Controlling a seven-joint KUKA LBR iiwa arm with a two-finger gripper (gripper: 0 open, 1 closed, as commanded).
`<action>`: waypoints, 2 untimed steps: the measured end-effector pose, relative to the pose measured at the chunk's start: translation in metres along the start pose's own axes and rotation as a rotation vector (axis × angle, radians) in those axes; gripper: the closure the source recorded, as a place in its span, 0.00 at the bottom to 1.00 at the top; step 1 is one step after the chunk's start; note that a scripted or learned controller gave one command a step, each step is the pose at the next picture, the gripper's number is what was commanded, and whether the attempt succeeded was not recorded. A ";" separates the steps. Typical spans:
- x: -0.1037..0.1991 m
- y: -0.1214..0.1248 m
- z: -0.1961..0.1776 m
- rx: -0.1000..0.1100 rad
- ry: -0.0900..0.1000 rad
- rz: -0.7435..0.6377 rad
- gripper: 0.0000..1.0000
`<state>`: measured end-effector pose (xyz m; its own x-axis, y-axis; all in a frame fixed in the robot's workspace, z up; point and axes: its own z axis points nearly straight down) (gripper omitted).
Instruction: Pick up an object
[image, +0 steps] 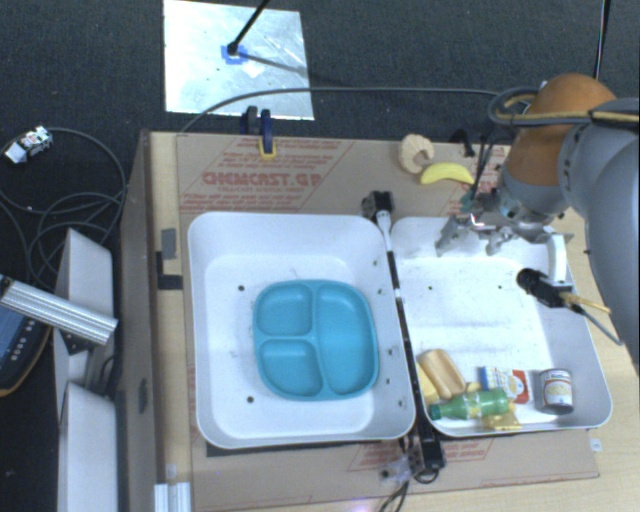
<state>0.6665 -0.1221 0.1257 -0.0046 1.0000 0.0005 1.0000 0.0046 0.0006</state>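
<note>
Arm (580, 150) cut off at right

Robotics lab test bench

Two white bins (300, 240) on a cardboard-covered bench (290, 165), loose cables (60, 200) on dark carpet at left, a grey arm (590, 160) upper right.

Glossy blue plastic tray (315, 338), smooth white bins (220, 400), matt cardboard bench (300, 170)
</note>
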 end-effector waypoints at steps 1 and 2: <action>0.037 0.002 0.041 -0.001 0.000 0.000 0.00; 0.079 -0.015 -0.061 -0.005 0.000 -0.001 0.00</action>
<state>0.6513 -0.0429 0.1864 -0.0057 1.0000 0.0003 1.0000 0.0057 0.0059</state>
